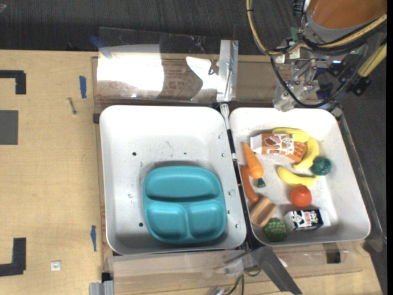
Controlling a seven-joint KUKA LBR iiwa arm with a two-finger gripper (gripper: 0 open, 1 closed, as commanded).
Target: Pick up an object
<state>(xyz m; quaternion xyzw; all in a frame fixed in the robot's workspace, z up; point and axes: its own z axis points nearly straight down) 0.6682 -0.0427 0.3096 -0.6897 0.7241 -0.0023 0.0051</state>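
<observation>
I see the arm (344, 5) coming in at 1 o'clock, orange band at the top edge, cables looped around the wrist. The hand (299, 85) hangs over the back rim of the right bin (353, 183), above the bin's 12 o'clock edge and apart from everything in it. I can't tell how far it is open; too much clutter of cable and metal there, and I see nothing between its tips. The right bin holds all the pickable stuff. A small carton (279, 145) sits at its 12 o'clock, touching a banana (307, 146) that curves around its right side. A green piece (321, 165) lies at 3 o'clock just beside that banana's end. A second banana (293, 176) is near centre, with a tomato (301, 196) touching it at 5 o'clock. Two carrots (252, 160) run along the left wall, one below the other. A bread piece (262, 211) lies at 7 o'clock, a dark green lumpy thing (276, 229) at 6 o'clock, and a black-and-white box (305, 219) just right of it. The left bin (123, 134) carries a teal divided tray (183, 203) toward its 6 o'clock side. Both bins sit on the table (43, 165).
</observation>
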